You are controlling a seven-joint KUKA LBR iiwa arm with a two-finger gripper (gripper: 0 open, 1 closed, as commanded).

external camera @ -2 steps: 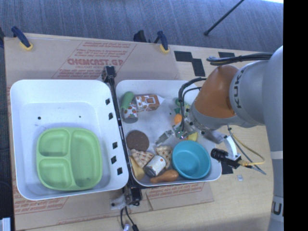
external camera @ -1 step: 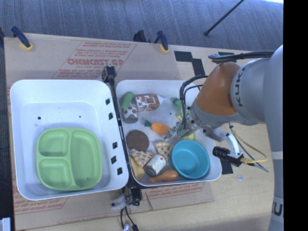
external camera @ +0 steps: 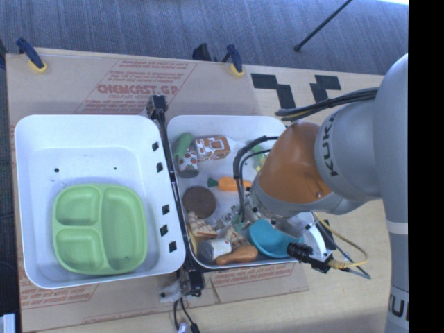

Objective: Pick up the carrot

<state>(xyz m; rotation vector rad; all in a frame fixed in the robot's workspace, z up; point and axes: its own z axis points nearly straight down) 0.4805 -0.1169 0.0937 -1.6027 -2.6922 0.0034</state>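
The carrot (external camera: 227, 184) is a small orange piece with a dark green end, lying in the middle of the right bin (external camera: 208, 123). It lies right against the left side of the arm's orange band. My gripper (external camera: 236, 220) hangs under the wrist, low in the same bin, a little below the carrot and above a jumble of small items. The wrist hides most of it. Nothing shows as held.
Around it the right bin holds a green item (external camera: 184, 144), a brown-and-white carton (external camera: 211, 148), a brown disc (external camera: 200, 200), a blue bowl (external camera: 267, 240) and a tan sausage-like piece (external camera: 239, 255). In the left bin (external camera: 41, 130) lies a green divided plate (external camera: 100, 227).
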